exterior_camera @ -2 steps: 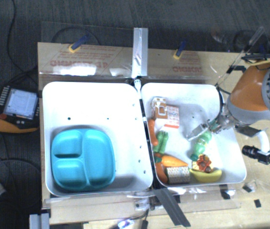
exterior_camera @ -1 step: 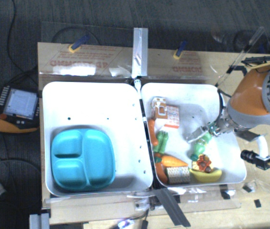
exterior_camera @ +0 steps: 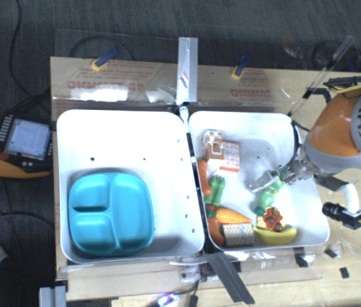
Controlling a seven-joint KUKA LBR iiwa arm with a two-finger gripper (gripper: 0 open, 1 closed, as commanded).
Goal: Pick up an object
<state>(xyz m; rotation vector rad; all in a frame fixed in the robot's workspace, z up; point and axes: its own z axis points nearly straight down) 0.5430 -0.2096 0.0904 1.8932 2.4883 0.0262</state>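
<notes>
Item, right bin (exterior_camera: 308, 232): my pincer (exterior_camera: 264, 183), grip state I cannot tell, low just above the green toy (exterior_camera: 264, 201) crowded beside banana (exterior_camera: 276, 235); risk I judge: a neighbour-jammed, glancing, empty close.

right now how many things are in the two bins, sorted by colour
blue: 1, the sectioned blue plastic tray in the left bin
orange: 2, a carrot-shaped toy and a slim orange piece by the divider
green: 2, a green bottle-shaped toy and a small green item
yellow: 1, a banana toy
white and orange: 1, a printed carton
grey: 1, a ridged block
red: 1, a small lumpy piece
total: 9
</notes>
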